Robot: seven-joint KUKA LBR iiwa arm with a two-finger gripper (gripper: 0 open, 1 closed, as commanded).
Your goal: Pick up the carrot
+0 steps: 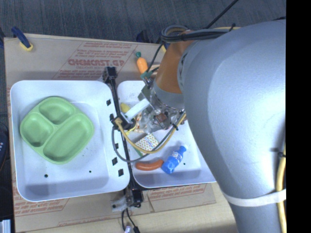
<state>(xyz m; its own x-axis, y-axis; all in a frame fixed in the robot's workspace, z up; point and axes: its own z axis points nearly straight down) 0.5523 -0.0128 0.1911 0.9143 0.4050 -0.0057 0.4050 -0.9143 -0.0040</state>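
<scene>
camera view: fixed overhead | slanted down on both bins (29, 188) | arm (243, 106) enters from right, looming close

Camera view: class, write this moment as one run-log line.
arm: over right bin | gripper: low inside bin | carrot: on cardboard outside bins, not held | green plate: left bin

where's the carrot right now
The carrot lies on the cardboard just beyond the right bin's far rim, outside both bins, beside the arm's orange band.
</scene>
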